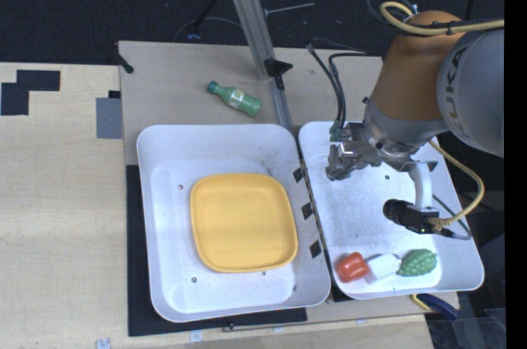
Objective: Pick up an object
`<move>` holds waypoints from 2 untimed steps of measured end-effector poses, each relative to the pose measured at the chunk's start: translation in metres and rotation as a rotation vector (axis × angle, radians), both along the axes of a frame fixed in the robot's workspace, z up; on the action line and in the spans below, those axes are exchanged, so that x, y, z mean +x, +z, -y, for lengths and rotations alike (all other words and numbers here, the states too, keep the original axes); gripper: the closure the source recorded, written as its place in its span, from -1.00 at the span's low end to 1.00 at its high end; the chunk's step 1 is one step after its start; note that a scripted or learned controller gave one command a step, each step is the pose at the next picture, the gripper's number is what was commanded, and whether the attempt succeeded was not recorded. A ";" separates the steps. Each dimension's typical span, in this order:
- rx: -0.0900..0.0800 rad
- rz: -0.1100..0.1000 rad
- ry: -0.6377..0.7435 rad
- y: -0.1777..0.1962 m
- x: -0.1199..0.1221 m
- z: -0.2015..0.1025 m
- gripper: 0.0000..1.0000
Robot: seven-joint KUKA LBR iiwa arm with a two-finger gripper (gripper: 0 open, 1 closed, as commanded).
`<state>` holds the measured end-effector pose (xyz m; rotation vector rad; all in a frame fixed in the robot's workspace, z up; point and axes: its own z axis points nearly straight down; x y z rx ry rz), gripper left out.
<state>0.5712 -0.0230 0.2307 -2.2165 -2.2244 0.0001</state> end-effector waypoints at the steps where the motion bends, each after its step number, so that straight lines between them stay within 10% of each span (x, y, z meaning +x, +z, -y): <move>1: 0.000 0.001 0.000 0.010 -0.002 -0.050 1.00; 2: 0.000 0.000 0.000 0.007 0.002 -0.098 1.00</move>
